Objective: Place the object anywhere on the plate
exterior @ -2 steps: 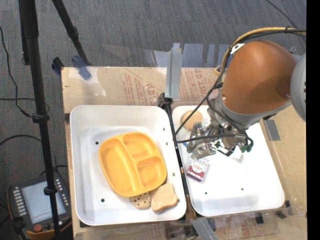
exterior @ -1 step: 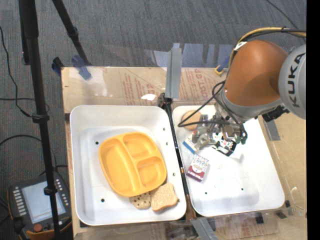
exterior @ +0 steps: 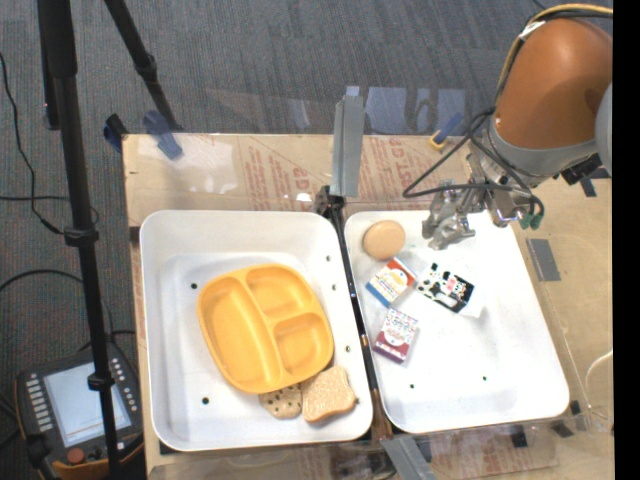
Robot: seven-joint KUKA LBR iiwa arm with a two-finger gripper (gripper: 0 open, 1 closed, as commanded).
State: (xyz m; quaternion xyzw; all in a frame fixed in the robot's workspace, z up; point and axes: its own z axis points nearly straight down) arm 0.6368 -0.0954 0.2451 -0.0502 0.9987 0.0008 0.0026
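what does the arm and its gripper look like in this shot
The arm shows a large rounded orange-brown section with grey housing along its right side. Black cables loop from the wrist, and one arcs over the top of the orange part. The gripper is a small grey metal assembly on the end of the arm, with a small green-tinted part beside it.

Bench (exterior: 230, 168) bears left bin (exterior: 160, 268), right bin (exterior: 520, 368).
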